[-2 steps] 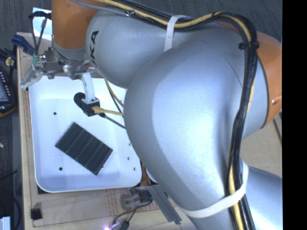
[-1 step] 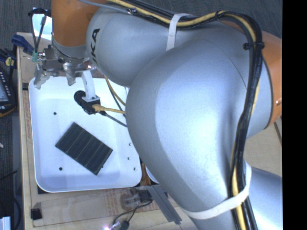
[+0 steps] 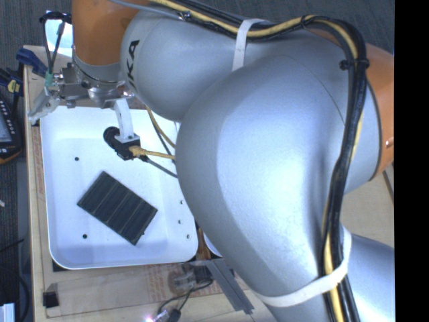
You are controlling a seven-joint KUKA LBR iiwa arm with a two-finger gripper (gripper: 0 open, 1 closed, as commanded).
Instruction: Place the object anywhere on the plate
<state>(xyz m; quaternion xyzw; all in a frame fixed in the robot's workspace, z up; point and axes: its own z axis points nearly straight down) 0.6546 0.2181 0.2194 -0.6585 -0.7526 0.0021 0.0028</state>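
Note:
A dark grey ribbed rectangular slab [image 3: 118,207] lies flat and turned at an angle in the lower half of the left white bin [image 3: 67,247]. My gripper [image 3: 50,94] hangs over the bin's far left corner, well above and behind the slab and apart from it. Its tips are lost among metal parts at the bin's rim. The grey arm [image 3: 268,146], with the orange band [image 3: 94,19] above the wrist, covers the whole right side of the bench, so the right bin and any plate there are hidden.
A small sliver of white [image 3: 206,245] peeks out under the arm just right of the left bin. Tools and cables lie on the bench outside the bin's left edge [image 3: 13,86]. Wooden bench edge and clamps [image 3: 194,277] sit in front.

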